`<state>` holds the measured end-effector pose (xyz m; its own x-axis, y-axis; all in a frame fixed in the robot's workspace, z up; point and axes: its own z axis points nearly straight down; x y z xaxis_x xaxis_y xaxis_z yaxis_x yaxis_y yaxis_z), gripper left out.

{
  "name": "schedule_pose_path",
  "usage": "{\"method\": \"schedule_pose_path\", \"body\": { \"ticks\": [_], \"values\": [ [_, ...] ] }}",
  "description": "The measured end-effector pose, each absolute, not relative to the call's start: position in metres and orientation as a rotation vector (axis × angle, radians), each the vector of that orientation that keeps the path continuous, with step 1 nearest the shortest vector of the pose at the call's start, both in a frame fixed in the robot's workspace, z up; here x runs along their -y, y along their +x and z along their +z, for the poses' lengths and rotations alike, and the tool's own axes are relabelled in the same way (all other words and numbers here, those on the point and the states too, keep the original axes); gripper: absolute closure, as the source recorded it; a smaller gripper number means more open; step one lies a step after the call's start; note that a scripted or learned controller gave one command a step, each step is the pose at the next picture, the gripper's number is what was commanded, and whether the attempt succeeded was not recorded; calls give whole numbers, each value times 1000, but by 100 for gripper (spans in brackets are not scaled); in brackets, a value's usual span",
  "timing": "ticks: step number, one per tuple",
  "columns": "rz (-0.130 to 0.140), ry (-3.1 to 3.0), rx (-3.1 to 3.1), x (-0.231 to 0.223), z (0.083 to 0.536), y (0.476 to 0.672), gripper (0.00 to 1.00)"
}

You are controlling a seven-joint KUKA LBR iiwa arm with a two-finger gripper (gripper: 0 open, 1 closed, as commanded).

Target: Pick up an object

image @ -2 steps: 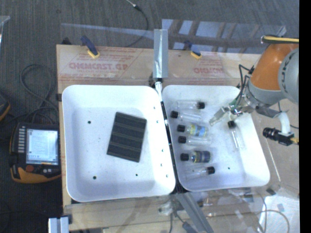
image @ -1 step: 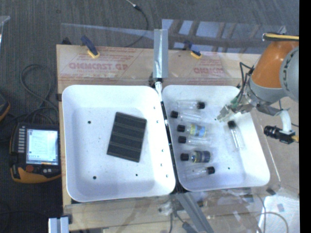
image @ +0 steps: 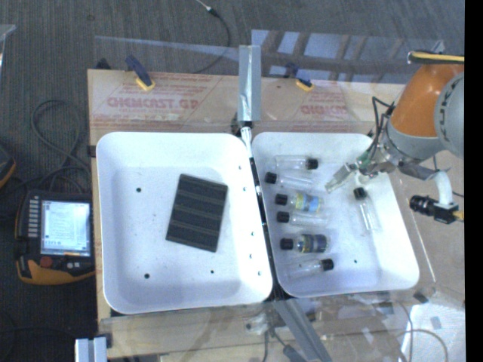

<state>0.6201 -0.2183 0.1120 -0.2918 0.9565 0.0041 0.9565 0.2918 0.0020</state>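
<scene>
Two white bins sit side by side on a bench; gripper (image: 349, 173) over the right bin (image: 400, 266).

Its fingers look spread apart with nothing between them, above the bin's upper right part. Just beside it lies a clear vial (image: 364, 208); further to its left several black-capped vials (image: 298, 200) are scattered. Well apart, in the left bin (image: 121, 277), lies a dark ridged block (image: 197, 212).

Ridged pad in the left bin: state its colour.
The ridged pad is black, seen in the camera view.
</scene>
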Motion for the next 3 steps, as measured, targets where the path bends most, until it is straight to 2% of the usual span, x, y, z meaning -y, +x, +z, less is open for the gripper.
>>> {"method": "schedule_pose_path", "body": {
  "ticks": [1, 2, 3],
  "values": [
    [-1, -1834, 2554, 223, 191, 669, 0],
    [-5, -1736, 2621, 220, 95, 649, 0],
    [-7, -1734, 2623, 218, 104, 650, 100]
  ]
}}
